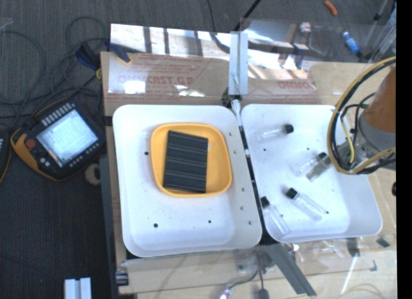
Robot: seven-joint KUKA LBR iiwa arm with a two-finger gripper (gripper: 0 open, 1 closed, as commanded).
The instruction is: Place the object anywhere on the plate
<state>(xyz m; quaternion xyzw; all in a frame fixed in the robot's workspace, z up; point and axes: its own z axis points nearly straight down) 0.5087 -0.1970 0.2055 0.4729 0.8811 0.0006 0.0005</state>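
Dark grey carpet (58, 47) surrounds the bench, with loose cables and a handheld teach pendant (58, 140) lying on it at the left. Behind the bins stands a clear panel (174, 76) bearing reddish printed lettering that is too washed out to read. Left bin (138, 227): a yellow square plate (222, 163) sits near its centre, and a dark ribbed rectangular object (186, 161) lies flat on the plate, well inside its rim. Right bin (360, 214): several clear vials with black caps lie scattered, one near the top (275, 130), one at mid-right (310, 166), one lower down (304, 202), and one at the lower left edge (270, 213). Arm (384, 114): its orange band and a bundle of yellow and black cables (344, 137) enter at the right edge, over the right bin; the end effector itself cannot be made out, so its opening cannot be told. The dark object is well apart from the arm, across the divider between the bins.
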